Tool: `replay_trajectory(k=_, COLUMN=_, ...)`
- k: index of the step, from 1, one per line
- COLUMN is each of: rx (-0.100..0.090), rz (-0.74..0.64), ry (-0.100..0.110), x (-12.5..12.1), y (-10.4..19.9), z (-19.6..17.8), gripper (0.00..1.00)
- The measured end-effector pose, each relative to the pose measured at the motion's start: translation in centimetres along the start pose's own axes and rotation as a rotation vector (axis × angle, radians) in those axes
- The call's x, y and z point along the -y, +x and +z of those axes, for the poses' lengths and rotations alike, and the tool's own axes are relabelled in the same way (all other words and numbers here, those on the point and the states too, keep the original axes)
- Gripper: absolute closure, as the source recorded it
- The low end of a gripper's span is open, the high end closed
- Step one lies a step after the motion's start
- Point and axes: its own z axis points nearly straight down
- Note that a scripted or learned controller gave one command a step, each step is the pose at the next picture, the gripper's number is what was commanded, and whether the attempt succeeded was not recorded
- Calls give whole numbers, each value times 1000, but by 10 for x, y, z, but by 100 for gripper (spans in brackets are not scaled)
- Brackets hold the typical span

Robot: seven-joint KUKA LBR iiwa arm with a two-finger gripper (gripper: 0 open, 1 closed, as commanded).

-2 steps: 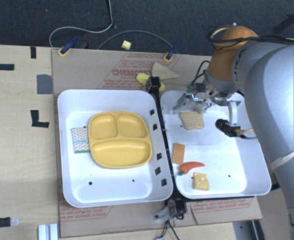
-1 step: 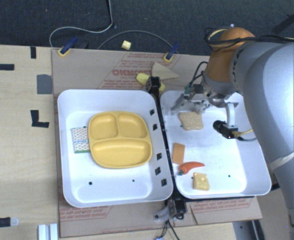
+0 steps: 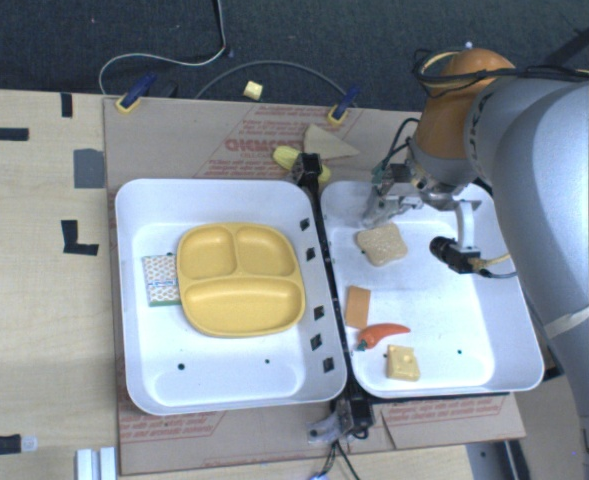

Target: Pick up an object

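Right bin [image 3: 514, 368], far end: the gripper [image 3: 386, 200] hangs just beyond a tan bread-like slice [image 3: 381, 244]; whether it is apart or together cannot be told. The slice lies flat, free of its neighbours. It is judged light, soft and crumbly; pinch lightly across opposite edges.

Bare white floor lies open across the right bin [image 3: 474, 343], while a yellow three-compartment plastic plate [image 3: 241, 278] crowds the left bin [image 3: 139, 268].

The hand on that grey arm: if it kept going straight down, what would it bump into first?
Most likely the tan, spongy square block, just below the hand in the right white bin; depth is hard to judge, so it might meet the bin floor beside it.
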Motion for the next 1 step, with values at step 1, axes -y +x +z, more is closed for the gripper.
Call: replay_trajectory(k=1, rx=0, rz=0, ry=2, x=1, y=0, z=1, gripper=0)
